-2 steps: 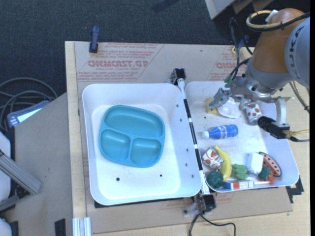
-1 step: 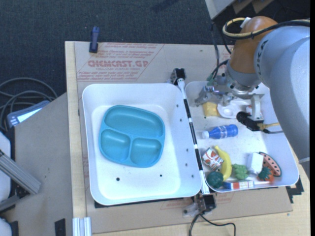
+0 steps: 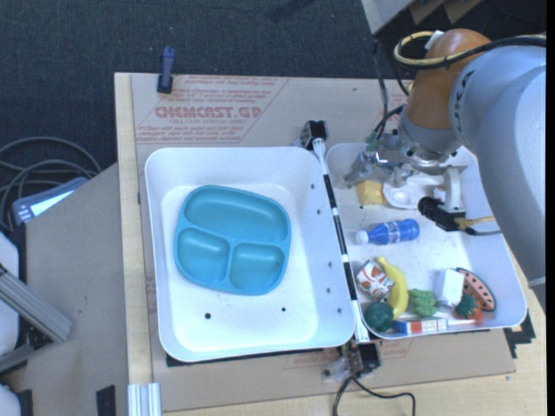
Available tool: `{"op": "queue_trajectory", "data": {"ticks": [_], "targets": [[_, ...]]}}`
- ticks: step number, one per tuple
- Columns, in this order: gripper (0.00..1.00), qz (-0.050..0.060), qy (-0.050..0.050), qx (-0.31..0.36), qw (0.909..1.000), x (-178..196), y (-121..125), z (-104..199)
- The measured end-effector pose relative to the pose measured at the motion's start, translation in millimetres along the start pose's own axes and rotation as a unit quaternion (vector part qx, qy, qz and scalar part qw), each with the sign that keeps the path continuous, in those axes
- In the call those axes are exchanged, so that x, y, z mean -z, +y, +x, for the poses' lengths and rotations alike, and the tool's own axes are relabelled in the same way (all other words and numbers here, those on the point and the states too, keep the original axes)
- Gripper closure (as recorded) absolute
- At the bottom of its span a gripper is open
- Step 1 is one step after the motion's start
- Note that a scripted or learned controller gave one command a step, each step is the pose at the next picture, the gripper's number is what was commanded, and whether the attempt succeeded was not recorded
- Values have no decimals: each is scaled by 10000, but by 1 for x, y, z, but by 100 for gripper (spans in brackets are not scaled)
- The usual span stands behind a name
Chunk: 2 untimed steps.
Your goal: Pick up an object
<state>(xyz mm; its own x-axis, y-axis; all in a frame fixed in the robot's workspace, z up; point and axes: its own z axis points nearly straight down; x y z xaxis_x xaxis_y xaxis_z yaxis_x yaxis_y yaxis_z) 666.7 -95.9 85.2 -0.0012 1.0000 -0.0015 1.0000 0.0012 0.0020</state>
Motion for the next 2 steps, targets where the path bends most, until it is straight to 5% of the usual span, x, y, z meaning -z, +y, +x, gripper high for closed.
{"op": "queue_trajectory", "data": {"ticks": [2], "targets": [[0, 8, 2, -2, 10000, 0, 0, 3]]}}
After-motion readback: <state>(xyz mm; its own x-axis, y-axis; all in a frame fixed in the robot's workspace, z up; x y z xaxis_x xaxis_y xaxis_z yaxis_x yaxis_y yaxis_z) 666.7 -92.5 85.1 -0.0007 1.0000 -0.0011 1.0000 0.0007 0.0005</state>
